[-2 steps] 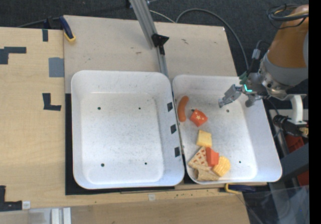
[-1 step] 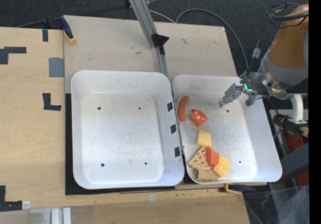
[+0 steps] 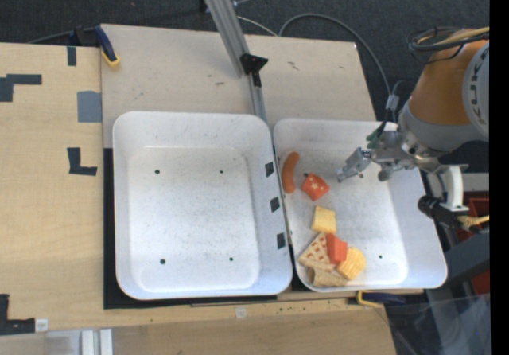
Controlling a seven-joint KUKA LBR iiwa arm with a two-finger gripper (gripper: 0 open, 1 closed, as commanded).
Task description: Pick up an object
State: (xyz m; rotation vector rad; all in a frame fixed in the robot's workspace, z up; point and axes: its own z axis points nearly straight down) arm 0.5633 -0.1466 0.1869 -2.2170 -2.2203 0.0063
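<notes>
- Small red block-shaped toy piece w/ pale markings (image 3: pixel 315 186): likeliest pick target, lying in the right shallow white plastic bin (image 3: pixel 417 262), upper-left part of its floor, on its own.
- Landmark = that red block. Just to its left, an orange sausage-shaped piece (image 3: pixel 289 172) stands lengthwise near the bin's left wall; close but apart.
- Below the red block: a yellow cube-ish piece (image 3: pixel 324 220), then a cluster at the bin's bottom-left corner, w/ tan waffle-like wedge (image 3: pixel 316 251), red-orange piece (image 3: pixel 336 248), yellow ridged piece (image 3: pixel 352 263), touching or overlapping.
- Grey metal two-finger gripper (image 3: pixel 348 170) sits right of the red block and a bit higher in the frame, tips aimed toward it; nothing seen between the fingers. Jaws: can't tell open or closed, too small and seen at an angle.
- Left shallow white plastic bin (image 3: pixel 127 186) lies well left of the red block.
- Judgement, approach stage, no contact yet. To do it well: go for the red block, not the corner pile; centre tips over it, straddle its narrower sides, descend straight.
- Keep the left finger clear of the sausage piece, else it may nudge both.
- Risk: block looks tilted, may roll out on closing; close slowly, lift vertically.
</notes>
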